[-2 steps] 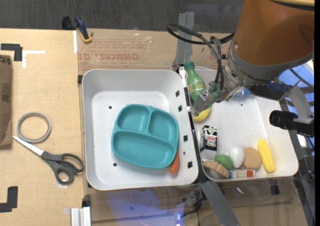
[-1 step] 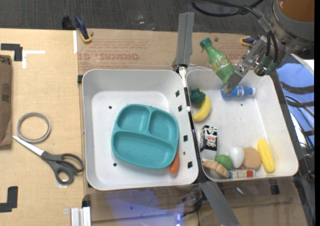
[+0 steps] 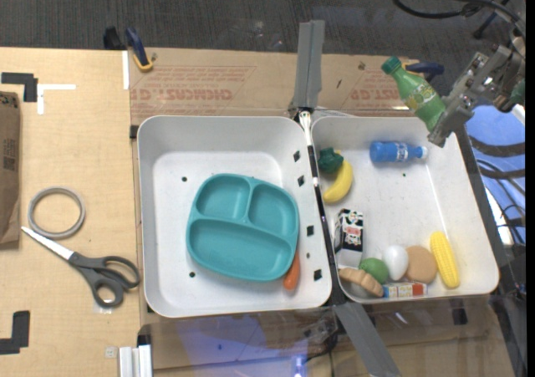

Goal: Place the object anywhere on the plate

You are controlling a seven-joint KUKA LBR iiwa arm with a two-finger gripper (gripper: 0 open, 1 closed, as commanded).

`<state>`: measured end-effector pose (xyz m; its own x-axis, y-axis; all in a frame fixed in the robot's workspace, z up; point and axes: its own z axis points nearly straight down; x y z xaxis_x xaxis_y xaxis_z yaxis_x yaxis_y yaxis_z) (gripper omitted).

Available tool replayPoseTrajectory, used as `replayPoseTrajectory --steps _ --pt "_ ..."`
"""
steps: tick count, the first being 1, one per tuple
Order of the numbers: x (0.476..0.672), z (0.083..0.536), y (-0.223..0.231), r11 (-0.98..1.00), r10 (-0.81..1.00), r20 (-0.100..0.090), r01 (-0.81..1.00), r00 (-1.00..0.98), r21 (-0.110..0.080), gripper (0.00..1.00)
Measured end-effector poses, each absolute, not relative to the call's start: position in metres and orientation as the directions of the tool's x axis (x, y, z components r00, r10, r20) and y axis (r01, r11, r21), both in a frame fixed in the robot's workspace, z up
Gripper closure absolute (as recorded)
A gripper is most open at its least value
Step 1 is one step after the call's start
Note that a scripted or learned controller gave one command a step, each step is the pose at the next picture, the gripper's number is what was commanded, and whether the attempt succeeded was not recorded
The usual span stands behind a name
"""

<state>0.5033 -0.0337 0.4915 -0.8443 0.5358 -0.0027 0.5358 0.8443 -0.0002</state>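
A teal divided plate (image 3: 242,229) lies in the left white bin (image 3: 159,200). At the back right corner of the right bin (image 3: 468,200), a green bottle (image 3: 414,91) hangs tilted above the rim, its cap pointing up-left. My gripper (image 3: 441,120) comes in from the right and is shut on the bottle's lower end. The plate sits well to the left of the gripper and nearer the front.
An orange carrot (image 3: 291,273) lies against the plate's front right edge. The right bin holds a blue bottle (image 3: 397,152), a banana (image 3: 338,181), a milk carton (image 3: 351,231), corn (image 3: 444,258) and other toy foods. Scissors (image 3: 92,267) and a tape roll (image 3: 56,211) lie on the bench to the left.
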Motion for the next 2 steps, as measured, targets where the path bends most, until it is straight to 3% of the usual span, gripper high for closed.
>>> replayPoseTrajectory --steps 1,2 --pt "0.566 0.491 -0.115 0.787 0.617 -0.003 0.617 -0.787 -0.001 1.00" --pt "0.633 0.491 -0.163 0.803 0.596 -0.003 0.596 -0.803 -0.001 1.00"
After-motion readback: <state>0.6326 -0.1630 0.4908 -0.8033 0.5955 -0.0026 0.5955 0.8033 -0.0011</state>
